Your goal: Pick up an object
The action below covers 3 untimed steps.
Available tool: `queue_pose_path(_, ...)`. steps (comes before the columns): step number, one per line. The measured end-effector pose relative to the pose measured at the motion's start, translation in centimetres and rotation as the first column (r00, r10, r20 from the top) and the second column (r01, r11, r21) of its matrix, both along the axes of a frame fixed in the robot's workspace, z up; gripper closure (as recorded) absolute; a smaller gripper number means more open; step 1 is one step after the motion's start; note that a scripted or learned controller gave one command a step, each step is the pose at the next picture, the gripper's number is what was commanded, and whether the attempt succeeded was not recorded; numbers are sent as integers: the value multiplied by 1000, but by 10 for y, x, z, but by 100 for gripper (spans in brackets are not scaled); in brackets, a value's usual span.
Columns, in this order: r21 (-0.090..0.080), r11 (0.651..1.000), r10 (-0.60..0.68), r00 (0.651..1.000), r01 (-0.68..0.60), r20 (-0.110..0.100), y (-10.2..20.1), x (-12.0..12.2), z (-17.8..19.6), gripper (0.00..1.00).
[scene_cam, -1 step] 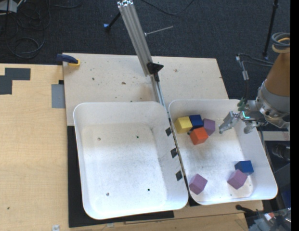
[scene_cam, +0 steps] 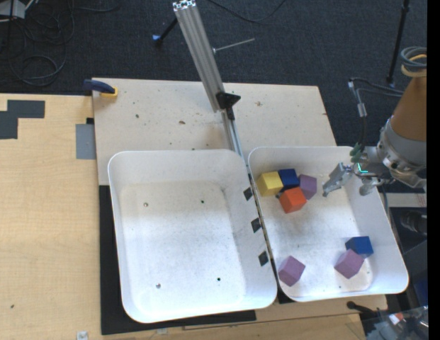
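In the right bin (scene_cam: 390, 243), the gripper (scene_cam: 335, 180) hovers with open, empty fingers just right of a small purple block (scene_cam: 308, 185), which sits beside orange (scene_cam: 292, 200), blue (scene_cam: 289, 178) and yellow (scene_cam: 271, 183) blocks.

Seven small blocks lie in the right bin (scene_cam: 390, 261). At its 11 o'clock corner sits a tight cluster: a yellow cube (scene_cam: 271, 183), a dark blue cube (scene_cam: 289, 177) touching it on the 3 o'clock side, a red-orange cube (scene_cam: 292, 200) just below them at 6 o'clock, and a pale purple block (scene_cam: 308, 186) beside the blue one. Near the 5 o'clock corner a blue cube (scene_cam: 360, 245) rests just above a tilted purple cube (scene_cam: 349, 264). Another purple cube (scene_cam: 291, 270) lies alone at 7 o'clock, by the bin's wall.
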<state>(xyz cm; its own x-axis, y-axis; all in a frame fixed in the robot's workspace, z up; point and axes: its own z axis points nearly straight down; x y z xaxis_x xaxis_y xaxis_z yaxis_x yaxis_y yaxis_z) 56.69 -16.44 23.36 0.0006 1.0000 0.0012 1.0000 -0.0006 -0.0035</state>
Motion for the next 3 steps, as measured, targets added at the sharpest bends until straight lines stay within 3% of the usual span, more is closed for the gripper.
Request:
queue_pose_path(1, 1, 1000, 0, 1000, 0, -6, 8, 1, -62, 0)
queue_pose_path(3, 0, 1000, -2, 1000, 2, 1, 7, 0, -142, 0)
